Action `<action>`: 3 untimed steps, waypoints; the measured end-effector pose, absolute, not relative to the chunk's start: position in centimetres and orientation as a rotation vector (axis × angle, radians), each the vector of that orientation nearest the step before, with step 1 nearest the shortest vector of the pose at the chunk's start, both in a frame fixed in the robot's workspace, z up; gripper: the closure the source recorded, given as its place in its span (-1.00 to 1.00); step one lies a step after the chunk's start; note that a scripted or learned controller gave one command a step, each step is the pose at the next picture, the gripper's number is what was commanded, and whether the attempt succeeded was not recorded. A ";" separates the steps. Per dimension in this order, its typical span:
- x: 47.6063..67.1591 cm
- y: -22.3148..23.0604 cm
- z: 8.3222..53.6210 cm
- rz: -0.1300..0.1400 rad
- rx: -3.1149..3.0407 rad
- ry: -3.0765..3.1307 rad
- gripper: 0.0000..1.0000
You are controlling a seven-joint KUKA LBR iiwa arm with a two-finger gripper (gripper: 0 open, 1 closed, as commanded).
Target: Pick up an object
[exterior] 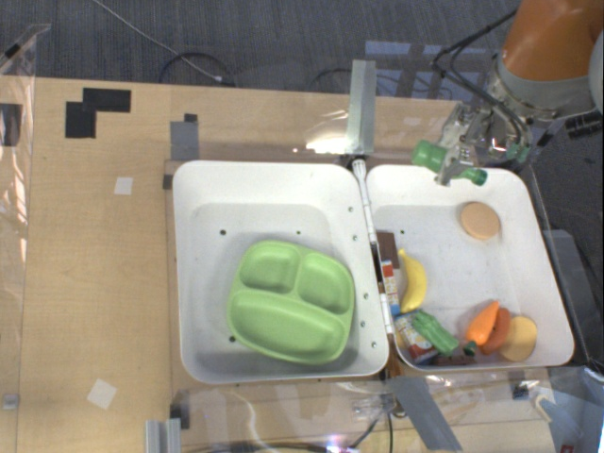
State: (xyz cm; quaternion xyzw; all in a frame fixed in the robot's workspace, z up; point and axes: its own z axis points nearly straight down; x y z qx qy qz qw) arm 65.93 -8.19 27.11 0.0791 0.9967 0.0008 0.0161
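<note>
The gripper (460, 166) hung over the right bin's (528, 253) far edge, fingers clamped on a green piece (429, 155). A green plate (293, 300) lay in the left bin (203, 253).

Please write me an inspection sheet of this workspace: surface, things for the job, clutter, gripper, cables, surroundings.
Surface: wooden bench bearing the left bin and right bin.
Job's things: in the right bin, a banana, tan disc, carrot, green toy and yellow fruit.
Clutter: green divided plate in the left bin; black tape marks on the bench.
Gripper: gripper above the right bin's far edge, with a green object at it; grasp unclear.
Cables: black cable behind the bench.
Surroundings: dark carpet.
</note>
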 end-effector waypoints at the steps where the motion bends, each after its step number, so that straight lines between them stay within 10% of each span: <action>1: 66.6 -5.6 24.9 0.003 0.240 3.124 1.00; 3: 64.5 -4.5 24.7 0.001 0.096 3.132 1.00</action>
